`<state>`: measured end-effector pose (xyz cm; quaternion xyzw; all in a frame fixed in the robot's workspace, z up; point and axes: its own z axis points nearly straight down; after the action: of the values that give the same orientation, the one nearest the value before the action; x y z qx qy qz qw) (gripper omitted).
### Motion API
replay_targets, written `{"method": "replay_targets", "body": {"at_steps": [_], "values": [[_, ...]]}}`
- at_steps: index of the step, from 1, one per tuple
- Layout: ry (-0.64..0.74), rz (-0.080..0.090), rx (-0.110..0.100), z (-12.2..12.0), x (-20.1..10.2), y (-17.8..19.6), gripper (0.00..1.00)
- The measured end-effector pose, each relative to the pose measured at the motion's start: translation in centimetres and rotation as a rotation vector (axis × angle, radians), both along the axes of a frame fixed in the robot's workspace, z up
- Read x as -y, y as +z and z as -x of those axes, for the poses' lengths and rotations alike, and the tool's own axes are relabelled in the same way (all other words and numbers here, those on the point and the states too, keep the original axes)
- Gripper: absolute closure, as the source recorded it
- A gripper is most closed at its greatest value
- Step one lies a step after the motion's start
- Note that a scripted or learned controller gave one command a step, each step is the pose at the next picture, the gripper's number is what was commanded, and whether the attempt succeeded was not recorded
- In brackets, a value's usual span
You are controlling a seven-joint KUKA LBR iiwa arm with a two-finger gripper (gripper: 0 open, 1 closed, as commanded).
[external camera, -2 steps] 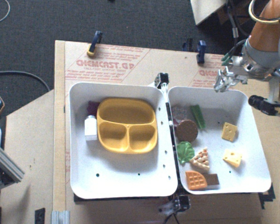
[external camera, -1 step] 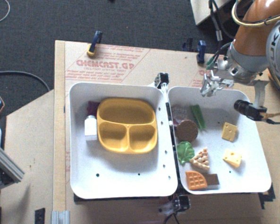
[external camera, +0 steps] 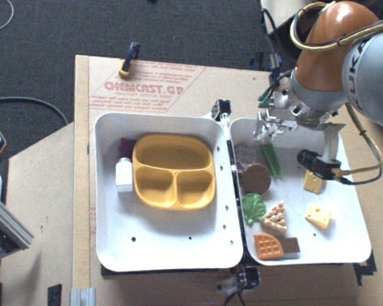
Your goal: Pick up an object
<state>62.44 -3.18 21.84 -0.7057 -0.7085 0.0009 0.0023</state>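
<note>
The gripper [external camera: 268,130] hangs over the right bin's [external camera: 349,220] far left corner, fingers seemingly pinched on a green stick-like piece [external camera: 271,158]; I can't be sure it's gripped.

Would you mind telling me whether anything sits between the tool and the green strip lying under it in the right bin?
Nothing visible does. The tool hangs directly above the upper end of the green strip, with no other item between them. The brown round patty lies just beside the strip's lower end, to the left.
</note>
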Motion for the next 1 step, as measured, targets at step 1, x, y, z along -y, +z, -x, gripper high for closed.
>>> {"method": "replay_targets", "body": {"at_steps": [1], "values": [[0.001,0.000,0.000,2.86,-5.18,0.00,1.00]]}}
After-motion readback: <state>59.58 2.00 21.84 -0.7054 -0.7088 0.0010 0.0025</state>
